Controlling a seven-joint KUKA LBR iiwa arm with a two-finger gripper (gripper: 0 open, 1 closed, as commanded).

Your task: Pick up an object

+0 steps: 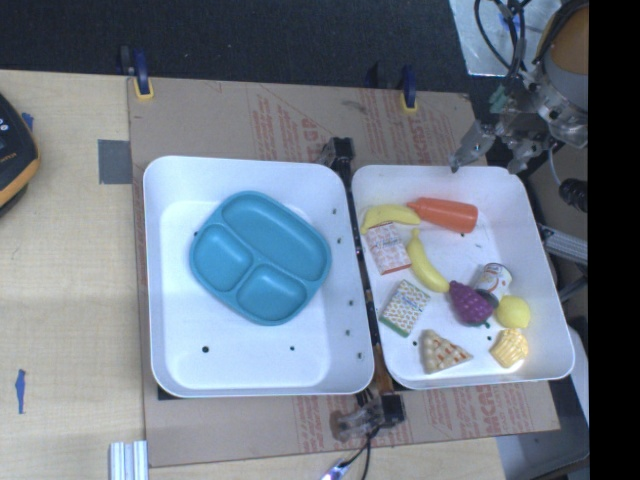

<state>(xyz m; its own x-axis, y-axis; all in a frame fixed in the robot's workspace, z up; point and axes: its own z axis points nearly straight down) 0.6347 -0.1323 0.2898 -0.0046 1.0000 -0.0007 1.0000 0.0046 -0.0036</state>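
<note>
My gripper (490,155) hangs at the far right edge of the right bin (540,248), above its back rim, with its two fingers spread open and nothing between them. In that bin lie an orange carrot (444,212), two yellow bananas (391,215) (427,265), a pink-and-white card (387,248), a green patterned block (405,307), a purple grape bunch (470,302), a lemon (513,312), a yellow corn piece (509,347), a pizza slice (441,351) and a small white-and-brown object (492,276).
The left bin (170,358) holds a blue divided plate (260,256). Both bins rest on a cardboard sheet (260,118) clamped to the wooden bench. A yellow-black device (12,158) sits at the left edge. Cables (505,18) hang behind the arm.
</note>
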